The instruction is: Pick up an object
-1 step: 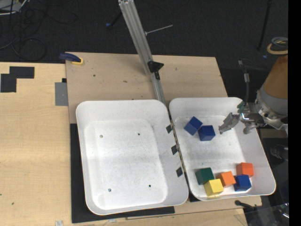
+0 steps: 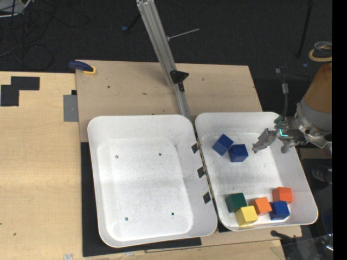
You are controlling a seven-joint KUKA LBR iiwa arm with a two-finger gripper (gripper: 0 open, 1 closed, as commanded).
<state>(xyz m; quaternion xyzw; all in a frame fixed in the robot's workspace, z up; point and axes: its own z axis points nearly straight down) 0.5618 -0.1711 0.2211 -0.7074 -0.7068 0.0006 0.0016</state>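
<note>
- The left bin point(image 2: 142, 124), closest to the viewer at its 6 o'clock rim, is seen as a shallow white tray with a speckled floor.
- The right bin point(image 2: 260, 169) is set just beside it at 3 o'clock, with the two rims meeting.
- The arm point(image 2: 321, 99) is seen at the right bin's 2 o'clock, grey with an orange band.
- A metal rail point(image 2: 160, 45) is leaned away toward 11 o'clock from the gap between the bins.
- The gripper point(image 2: 274, 143) is held over the right bin's 2 o'clock edge. Its fingers are spread and nothing is grasped between them.
- Two blue cubes point(image 2: 222, 144) are found touching at the bin's 11 o'clock, near the gripper at its 9 o'clock but apart from it.
- At the bin's 5 o'clock five cubes are clustered: a green cube point(image 2: 235, 201), a yellow cube point(image 2: 246, 215), an orange cube point(image 2: 262, 205), a red cube point(image 2: 282, 195) and a third blue cube point(image 2: 280, 209).
</note>
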